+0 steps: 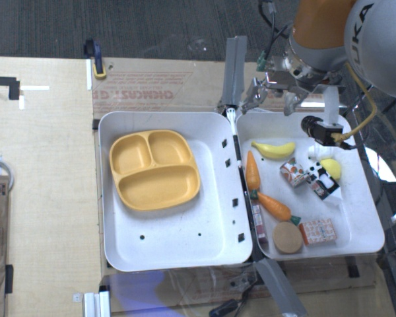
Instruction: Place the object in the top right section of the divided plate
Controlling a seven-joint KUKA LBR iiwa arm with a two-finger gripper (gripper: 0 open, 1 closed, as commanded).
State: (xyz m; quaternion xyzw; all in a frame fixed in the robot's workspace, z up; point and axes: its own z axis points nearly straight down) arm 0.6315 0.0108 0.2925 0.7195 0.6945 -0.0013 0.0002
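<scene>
Plate: your yellow divided plate (155,169) sits in the left bin (119,243).
Desk: pale wood desk (39,197).
End effector: you cannot tell the end effector (277,91) state.

1. Plate (155,169): yellow plastic, smooth, matt.
2. Bins (178,243): white plastic, smooth, with a slight sheen.
3. Bench (39,177): pale wood-look board, matt.
4. Banana (273,150) and carrots (274,205): smooth plastic, faintly glossy.
5. Cartons (318,232): printed card.
6. Arm (376,25): grey shell, smooth and glossy; orange band (320,8), satin.
</scene>
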